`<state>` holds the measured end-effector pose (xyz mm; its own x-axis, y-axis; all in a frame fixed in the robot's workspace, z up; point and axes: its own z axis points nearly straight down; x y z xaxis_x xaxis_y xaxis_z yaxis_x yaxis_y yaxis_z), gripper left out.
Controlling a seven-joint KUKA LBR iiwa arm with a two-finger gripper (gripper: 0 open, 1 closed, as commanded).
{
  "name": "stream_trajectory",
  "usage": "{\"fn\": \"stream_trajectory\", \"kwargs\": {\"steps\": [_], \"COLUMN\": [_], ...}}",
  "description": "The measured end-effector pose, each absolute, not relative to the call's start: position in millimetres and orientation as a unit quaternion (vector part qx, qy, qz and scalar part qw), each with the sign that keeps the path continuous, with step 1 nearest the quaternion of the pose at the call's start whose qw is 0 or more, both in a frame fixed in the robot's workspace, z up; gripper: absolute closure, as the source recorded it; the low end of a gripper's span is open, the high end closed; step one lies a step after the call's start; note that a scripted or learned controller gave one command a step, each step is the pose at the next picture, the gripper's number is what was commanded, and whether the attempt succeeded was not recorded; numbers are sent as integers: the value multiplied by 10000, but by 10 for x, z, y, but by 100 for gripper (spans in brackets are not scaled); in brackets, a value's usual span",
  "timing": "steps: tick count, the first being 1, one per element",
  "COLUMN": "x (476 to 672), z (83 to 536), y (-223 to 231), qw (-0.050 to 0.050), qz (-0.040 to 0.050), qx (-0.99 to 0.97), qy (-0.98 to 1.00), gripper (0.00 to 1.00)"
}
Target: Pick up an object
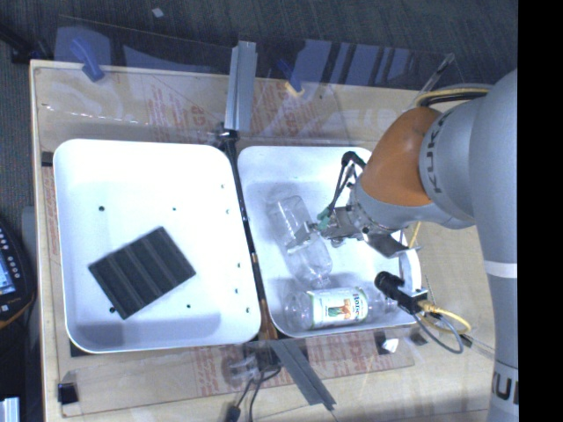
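While the claw [327,227], its grip unreadable, hangs beside it, a clear crumpled plastic bottle [299,234] lies tilted.

Ribbed slab [142,272] in left bin [70,161]; bottle [339,308], perhaps cups [299,236], in right bin [264,170].

The grey arm [479,156] reaches in from the right, bent downward at its orange band. Its pincer [330,222] points left and down.
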<state>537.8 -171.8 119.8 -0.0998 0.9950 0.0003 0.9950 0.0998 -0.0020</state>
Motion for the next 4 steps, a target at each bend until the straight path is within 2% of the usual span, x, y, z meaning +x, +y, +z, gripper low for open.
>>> {"fn": "stream_trajectory", "kwargs": {"steps": [1,2,3,4], "x": [5609,6433,5827,5430], "z": [1200,942,938,1420], "y": [-1174,-1343,-1229,-1866], "qw": [0,-15,-27,-2], "qz": [1,-12,22,4], "qx": [-6408,-6012,-6256,-6441], "qy": [-7677,-7991,-7801,-7650], "gripper": [0,0,0,0]}}
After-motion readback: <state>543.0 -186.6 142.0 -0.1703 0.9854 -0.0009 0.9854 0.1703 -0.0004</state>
